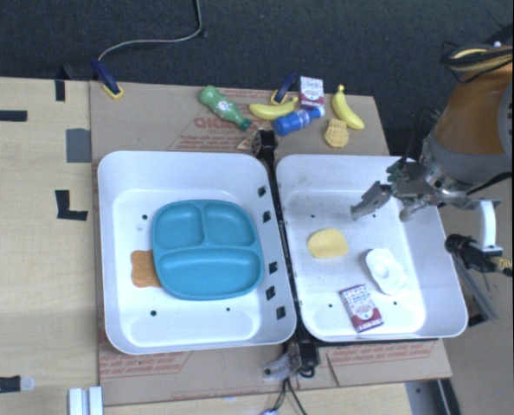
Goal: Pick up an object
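Three things lie in the right bin; nearest, the yellow lump sits just below-left of the gripper, whose fingers spread wide, holding nothing.

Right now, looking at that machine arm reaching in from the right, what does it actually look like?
The arm is a thick, rounded grey tube with a broad orange band above its wrist. Its end narrows into a dark metal gripper with two thin grey fingers. A black cable runs beside the orange band near the top.
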Controlling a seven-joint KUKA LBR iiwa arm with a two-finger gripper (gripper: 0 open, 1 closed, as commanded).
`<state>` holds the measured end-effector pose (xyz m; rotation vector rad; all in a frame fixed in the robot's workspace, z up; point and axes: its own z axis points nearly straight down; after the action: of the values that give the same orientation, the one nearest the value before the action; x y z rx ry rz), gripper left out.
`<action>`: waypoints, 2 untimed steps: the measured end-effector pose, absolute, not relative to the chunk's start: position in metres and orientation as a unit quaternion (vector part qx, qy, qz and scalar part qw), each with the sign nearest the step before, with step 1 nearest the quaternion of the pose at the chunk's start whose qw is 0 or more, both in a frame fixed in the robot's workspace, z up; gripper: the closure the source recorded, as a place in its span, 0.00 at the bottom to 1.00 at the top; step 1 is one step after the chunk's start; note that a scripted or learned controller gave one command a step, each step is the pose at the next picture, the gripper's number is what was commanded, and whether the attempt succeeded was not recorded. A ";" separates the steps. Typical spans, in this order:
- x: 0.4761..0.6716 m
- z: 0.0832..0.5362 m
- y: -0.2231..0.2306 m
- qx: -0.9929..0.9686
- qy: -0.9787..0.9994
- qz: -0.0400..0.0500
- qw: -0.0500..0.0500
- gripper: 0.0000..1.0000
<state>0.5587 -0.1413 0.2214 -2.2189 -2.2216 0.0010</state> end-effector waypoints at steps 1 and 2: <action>0.574 0.086 -0.094 -0.706 -0.708 -0.001 0.000 0.00; 0.563 0.087 -0.108 -0.706 -0.708 -0.002 -0.002 0.00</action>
<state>0.5630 -0.1081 0.0866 -2.2222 -2.2266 -0.0055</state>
